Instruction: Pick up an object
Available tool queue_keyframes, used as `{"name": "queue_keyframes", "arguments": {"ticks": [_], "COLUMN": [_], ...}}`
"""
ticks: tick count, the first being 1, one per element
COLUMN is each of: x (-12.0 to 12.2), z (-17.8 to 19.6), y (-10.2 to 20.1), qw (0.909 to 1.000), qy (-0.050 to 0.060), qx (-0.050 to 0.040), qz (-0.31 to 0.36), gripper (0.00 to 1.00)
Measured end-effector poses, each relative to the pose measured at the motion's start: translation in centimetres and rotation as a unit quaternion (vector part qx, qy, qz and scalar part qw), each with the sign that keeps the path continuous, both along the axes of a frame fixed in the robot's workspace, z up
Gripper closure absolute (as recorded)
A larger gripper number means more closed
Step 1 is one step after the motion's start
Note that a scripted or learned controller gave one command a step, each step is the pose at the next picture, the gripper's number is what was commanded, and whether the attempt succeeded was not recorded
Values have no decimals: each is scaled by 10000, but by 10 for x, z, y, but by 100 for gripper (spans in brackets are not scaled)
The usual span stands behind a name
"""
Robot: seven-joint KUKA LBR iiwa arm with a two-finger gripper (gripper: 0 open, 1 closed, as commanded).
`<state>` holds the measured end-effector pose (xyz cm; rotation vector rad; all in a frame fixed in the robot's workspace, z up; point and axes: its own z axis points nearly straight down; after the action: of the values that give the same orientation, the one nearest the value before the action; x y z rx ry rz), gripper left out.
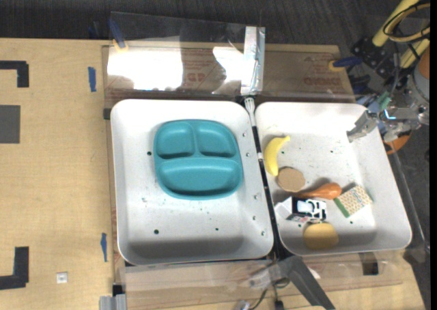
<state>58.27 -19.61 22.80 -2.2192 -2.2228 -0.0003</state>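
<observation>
Two bins, the objects lying down-left of the gripper.
The right bin (382, 165) held a banana (274, 153), long axis near upright, below and left of the gripper (360, 129) at its upper right edge; its grip state could not be told.

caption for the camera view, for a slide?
Gripper poised over right white bin of yellow banana, orange carrot and other items; teal divided plate in left bin.

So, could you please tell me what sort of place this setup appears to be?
Probably a robotics lab's grasping test bench: two white bins, toy food such as a banana, and loose cabling by the arm's end effector.
</observation>
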Motion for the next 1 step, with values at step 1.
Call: {"name": "queue_keyframes", "arguments": {"ticks": [1], "x": [-39], "z": [-122], "y": [4], "qw": [9999], "qy": [47], "qx": [10], "qz": [-120], "gripper": [0]}}
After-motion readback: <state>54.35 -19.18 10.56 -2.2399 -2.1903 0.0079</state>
